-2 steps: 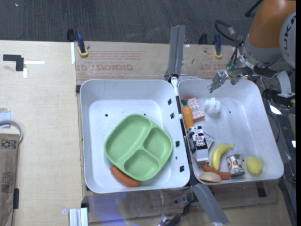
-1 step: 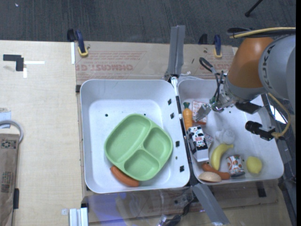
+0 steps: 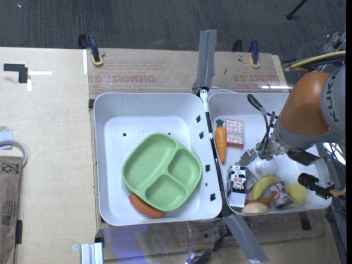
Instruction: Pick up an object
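The gripper (image 3: 250,156) is seen low in the right bin (image 3: 258,100); whether it is open cannot be told. A black-and-white carton (image 3: 237,181) lies just below it, a banana (image 3: 263,186) beside, a carrot (image 3: 220,141) apart.

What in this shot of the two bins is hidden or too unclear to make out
- Gripper, camera view: small and dark over the right bin; finger state unreadable.
- Sausage: partly covered by the green divided plate.
- Can and milk carton: label print too small to read.
- Bun: partly covered by the banana.
- Right bin's far side: covered by the arm.
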Robot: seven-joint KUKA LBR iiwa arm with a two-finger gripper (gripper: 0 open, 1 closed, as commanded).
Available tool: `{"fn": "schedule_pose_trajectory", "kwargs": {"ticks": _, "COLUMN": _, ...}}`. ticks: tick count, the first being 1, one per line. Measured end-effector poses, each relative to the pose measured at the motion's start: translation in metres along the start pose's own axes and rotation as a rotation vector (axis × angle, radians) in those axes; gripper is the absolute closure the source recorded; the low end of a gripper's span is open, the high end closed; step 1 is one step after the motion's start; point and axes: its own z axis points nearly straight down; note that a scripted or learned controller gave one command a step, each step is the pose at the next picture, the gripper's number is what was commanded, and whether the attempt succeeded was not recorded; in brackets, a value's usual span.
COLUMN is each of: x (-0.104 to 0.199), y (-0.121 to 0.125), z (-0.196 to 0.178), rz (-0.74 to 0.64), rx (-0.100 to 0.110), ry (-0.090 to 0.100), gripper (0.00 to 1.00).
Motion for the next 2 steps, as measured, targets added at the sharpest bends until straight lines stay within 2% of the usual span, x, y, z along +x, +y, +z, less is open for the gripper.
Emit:
{"fn": "schedule_pose_trajectory", "kwargs": {"ticks": 1, "x": -0.016, "y": -0.061, "z": -0.003, "rz": -0.305, "rx": -0.01, "ry": -0.009, "gripper": 0.0}}
{"fn": "schedule_pose_trajectory", "kwargs": {"ticks": 2, "x": -0.03, "y": -0.059, "z": -0.001, "rz": -0.448, "rx": -0.006, "ry": -0.004, "gripper": 0.0}}
